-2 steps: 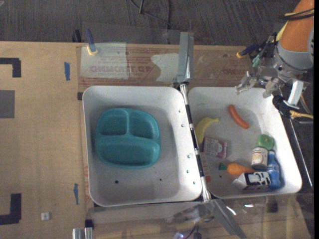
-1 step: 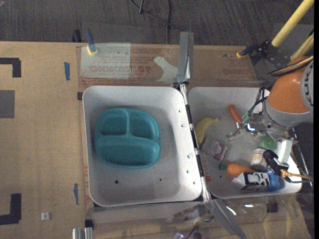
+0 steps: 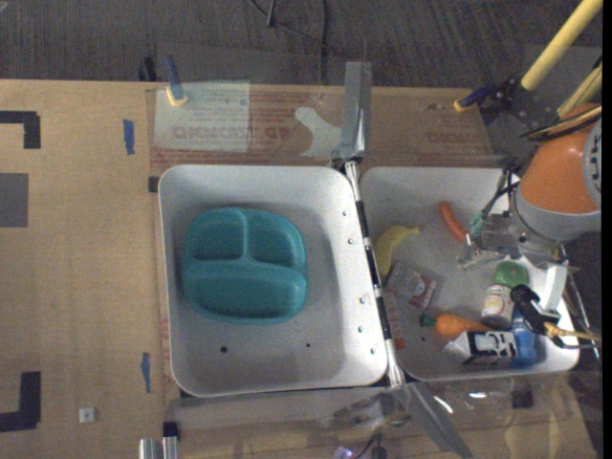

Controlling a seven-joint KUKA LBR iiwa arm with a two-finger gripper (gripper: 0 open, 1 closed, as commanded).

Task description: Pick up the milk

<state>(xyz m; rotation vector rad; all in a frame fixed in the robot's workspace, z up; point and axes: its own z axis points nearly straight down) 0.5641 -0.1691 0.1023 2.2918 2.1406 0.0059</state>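
The milk [image 3: 499, 344] is a small white and blue carton with black print, lying on its side near the front edge of the right bin [image 3: 421, 194]. My gripper [image 3: 488, 245] hangs over the right part of that bin, below the orange-banded wrist [image 3: 562, 175]. It sits well behind the milk, closer to an orange-red stick-shaped item [image 3: 452, 220]. Nothing is visibly held.
The right bin also holds a yellow item [image 3: 397, 245], a small packet [image 3: 413, 285], a carrot [image 3: 454, 324], a little white bottle [image 3: 494, 301] and a green item [image 3: 512, 273]. A teal divided plate [image 3: 245, 262] lies in the left bin [image 3: 191, 352].
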